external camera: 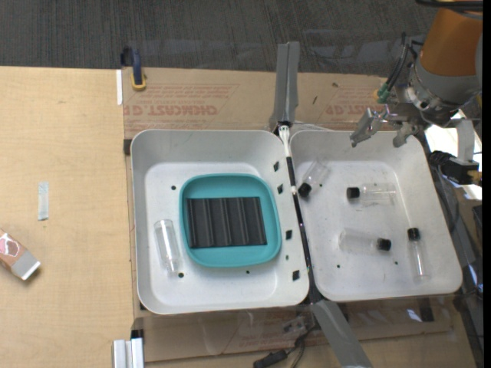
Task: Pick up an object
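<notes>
The right bin [433,205] holds several clear vials with black caps. One vial [311,182] lies near the bin's left wall, a second vial [372,195] lies in the middle, a third vial [364,242] is lower down, and another vial [416,251] lies by the right wall. In the left bin [153,167] a teal tray [229,221] with a dark ridged insert sits beside a clear vial [166,244]. My gripper [381,133] hangs over the back edge of the right bin. It is open, with nothing between its fingers.
A metal bar [286,83] stands upright behind the seam between the bins. On the bench to the left lie a small grey strip [43,202] and a red and white packet [17,255]. A blue clamp [134,67] sits at the cardboard's back corner.
</notes>
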You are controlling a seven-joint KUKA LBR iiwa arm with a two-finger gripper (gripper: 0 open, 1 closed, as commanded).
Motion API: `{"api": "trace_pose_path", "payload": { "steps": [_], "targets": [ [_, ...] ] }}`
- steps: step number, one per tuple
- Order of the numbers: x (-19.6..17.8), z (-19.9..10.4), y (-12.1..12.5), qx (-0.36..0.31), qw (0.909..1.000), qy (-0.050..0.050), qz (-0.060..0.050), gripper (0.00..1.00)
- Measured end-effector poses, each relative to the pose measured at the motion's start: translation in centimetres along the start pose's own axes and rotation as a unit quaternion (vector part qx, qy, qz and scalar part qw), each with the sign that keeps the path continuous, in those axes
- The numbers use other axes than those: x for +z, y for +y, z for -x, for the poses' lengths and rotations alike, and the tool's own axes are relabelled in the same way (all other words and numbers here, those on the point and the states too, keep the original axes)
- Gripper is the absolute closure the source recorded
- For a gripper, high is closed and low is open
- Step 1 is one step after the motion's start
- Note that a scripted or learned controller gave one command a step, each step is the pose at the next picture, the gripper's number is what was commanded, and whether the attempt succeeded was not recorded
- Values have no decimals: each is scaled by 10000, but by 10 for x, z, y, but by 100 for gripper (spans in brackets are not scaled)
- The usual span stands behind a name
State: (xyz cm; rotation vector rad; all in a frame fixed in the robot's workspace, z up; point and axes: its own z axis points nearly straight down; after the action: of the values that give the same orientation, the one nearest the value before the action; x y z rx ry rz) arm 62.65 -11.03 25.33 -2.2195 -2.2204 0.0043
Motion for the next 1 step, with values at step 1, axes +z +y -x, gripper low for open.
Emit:
{"api": "trace_pose_path", "payload": {
  "steps": [1],
  "targets": [
    [88, 11, -84, 229, 9997, 2, -1, 0]
  ]
}}
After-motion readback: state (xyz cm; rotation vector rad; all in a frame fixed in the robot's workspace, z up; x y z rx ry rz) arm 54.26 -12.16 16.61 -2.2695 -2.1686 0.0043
